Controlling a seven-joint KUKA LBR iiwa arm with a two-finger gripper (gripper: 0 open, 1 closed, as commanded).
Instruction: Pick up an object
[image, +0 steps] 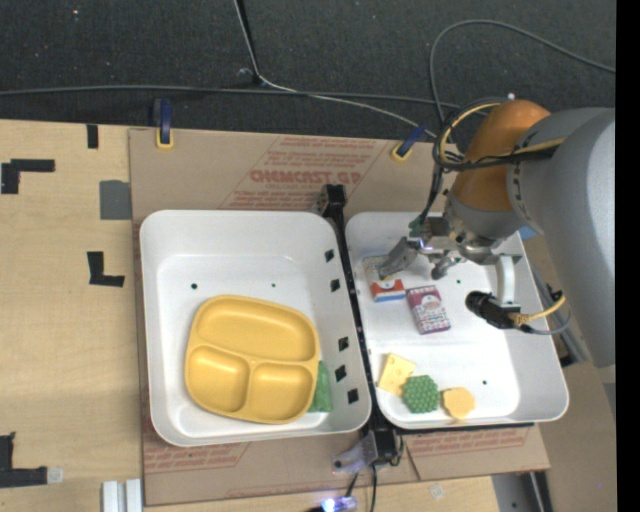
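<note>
In the right bin (520, 385), my gripper (417, 262) hangs over the far left part, open, with nothing between its fingers. One grey finger (393, 260) points down-left, just above a small red and white box (388, 290). A purple box (428, 308) lies a little nearer and to the right of it. Along the bin's near side lie a yellow wedge (396, 371), a green bumpy ball (420, 393) and an orange round piece (459, 402).
The left bin (165, 250) holds a yellow divided tray (250, 357) with a green item (322, 388) wedged at its right edge. A black divider (343, 290) runs between the bins. The arm's grey body and orange band (505, 130) stand over the right bin's far right corner.
</note>
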